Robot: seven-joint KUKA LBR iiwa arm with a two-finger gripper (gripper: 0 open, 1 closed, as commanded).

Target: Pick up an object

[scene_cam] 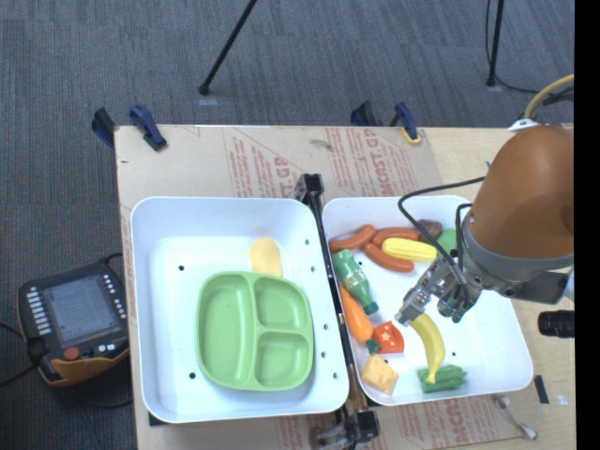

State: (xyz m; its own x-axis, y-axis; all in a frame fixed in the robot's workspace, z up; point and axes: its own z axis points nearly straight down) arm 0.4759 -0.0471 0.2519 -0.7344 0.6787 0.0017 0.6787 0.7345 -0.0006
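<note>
The right bin (497,368) holds several toy foods. A yellow banana (432,345) lies near its middle with a green piece (443,378) at its lower end. My gripper (433,309) hangs just above the banana's upper tip, fingers spread and open, nothing between them. To its left lie a red wedge (389,337), an orange carrot (356,320) and a green bottle (353,277). A corn cob (409,248) and two orange sausages (388,259) lie at the bin's back. A yellow cheese wedge (380,375) sits at the front.
The left bin (159,251) holds a green divided plate (255,331) and a pale yellow piece (265,256). A black divider (328,261) runs between the bins. A pendant (73,322) rests left of the bench. The arm's orange band (525,190) overhangs the right bin's far right.
</note>
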